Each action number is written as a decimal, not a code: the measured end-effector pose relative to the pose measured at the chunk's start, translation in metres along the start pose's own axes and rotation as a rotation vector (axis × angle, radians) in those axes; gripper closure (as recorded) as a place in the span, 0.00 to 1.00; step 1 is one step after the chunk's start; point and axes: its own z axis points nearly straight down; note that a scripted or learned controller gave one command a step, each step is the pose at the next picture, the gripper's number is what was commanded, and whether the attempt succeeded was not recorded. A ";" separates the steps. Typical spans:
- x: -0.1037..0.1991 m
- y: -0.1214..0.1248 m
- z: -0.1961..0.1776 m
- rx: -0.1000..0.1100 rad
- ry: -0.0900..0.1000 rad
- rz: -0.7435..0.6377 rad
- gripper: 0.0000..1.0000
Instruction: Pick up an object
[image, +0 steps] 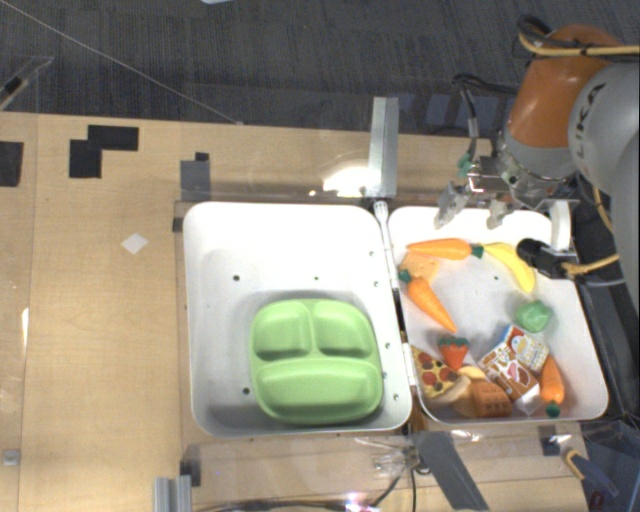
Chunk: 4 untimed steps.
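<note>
My gripper (471, 209) hangs over the far edge of the right bin (590, 345), its two fingers spread apart with nothing between them. Just below it lies an orange carrot (440, 249) on its side, and a yellow banana (513, 264) is a little to the right. A second carrot (430, 300) lies slanted near the bin's left wall. Toward the near side sit a green round piece (535, 317), a printed snack packet (514, 358), a pizza slice (432, 371), a strawberry (455, 351) and a small carrot (551, 385).
The left bin (215, 250) holds a green sectioned plate (315, 358). A metal post (383, 150) rises between the bins at the far side. The arm's orange band (550, 90) and cables fill the upper right.
</note>
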 end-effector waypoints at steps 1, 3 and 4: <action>-0.003 -0.003 0.096 -0.011 0.000 0.095 0.00; -0.012 -0.026 0.109 -0.007 0.001 0.140 0.00; 0.060 -0.010 0.012 -0.001 0.000 0.268 0.00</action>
